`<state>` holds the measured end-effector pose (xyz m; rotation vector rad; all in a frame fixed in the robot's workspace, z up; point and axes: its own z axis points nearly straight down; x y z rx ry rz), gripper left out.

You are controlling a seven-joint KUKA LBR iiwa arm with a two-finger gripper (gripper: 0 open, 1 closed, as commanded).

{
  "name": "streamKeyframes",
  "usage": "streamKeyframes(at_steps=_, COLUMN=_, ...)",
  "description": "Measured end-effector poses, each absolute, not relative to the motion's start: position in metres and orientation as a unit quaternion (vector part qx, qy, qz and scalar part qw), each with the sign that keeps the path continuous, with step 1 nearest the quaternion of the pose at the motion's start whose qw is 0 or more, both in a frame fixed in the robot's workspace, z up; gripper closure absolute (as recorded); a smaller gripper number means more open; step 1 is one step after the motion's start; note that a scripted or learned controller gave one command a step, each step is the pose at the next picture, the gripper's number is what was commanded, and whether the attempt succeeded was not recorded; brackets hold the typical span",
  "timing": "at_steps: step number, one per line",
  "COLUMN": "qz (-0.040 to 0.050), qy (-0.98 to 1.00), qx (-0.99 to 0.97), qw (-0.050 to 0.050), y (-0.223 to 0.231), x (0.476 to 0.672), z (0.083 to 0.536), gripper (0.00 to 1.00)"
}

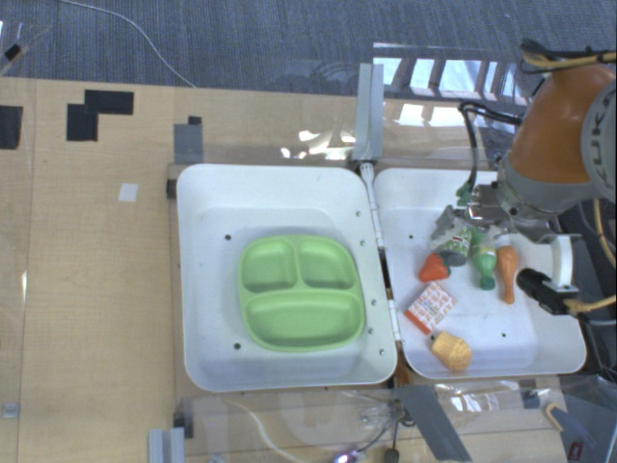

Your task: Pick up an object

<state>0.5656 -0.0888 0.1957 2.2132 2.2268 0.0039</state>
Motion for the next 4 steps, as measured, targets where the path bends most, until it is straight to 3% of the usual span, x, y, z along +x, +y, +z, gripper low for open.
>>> streamKeyframes(at_steps=1, qz=0.0007, qy=0.709, qx=0.706, qw=0.001, y=-0.113, x=0.620, z=0.114, gripper=0.00)
streamKeyframes(at_steps=2, qz=0.0050, qy=0.709, qx=0.705, qw=0.005, y=-0.112, x=0.624, z=0.129, gripper=1.00)
streamKeyframes(at_steps=3, qz=0.0038, qy=0.708, qx=0.706, qw=0.008, y=-0.167, x=0.578, z=0.092, gripper=1.00)
streamKeyframes(at_steps=4, qz=0.0024, qy=0.709, qx=0.705, qw=0.003, y=-0.126, x=0.545, z=0.221, gripper=1.00)
